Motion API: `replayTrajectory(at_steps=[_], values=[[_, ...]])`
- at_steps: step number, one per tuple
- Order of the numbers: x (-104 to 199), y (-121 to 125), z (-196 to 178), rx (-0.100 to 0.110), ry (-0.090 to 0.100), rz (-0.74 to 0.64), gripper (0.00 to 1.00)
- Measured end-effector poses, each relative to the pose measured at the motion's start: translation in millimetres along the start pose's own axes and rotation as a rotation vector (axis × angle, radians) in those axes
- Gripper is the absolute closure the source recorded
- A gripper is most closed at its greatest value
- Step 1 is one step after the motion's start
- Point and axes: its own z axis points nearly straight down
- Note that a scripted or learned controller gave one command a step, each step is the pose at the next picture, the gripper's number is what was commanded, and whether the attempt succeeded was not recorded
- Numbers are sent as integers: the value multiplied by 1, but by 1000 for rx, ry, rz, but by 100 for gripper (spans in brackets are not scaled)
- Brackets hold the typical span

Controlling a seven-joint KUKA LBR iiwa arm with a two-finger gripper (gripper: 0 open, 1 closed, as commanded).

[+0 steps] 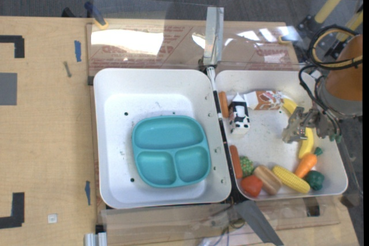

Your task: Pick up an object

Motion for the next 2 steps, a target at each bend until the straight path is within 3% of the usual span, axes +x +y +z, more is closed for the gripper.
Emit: replayTrajectory(at_steps=[1, 2], values=[[-87, 51, 14, 2, 22, 113, 100], [-13, 56, 15, -3, -5, 807, 100]])
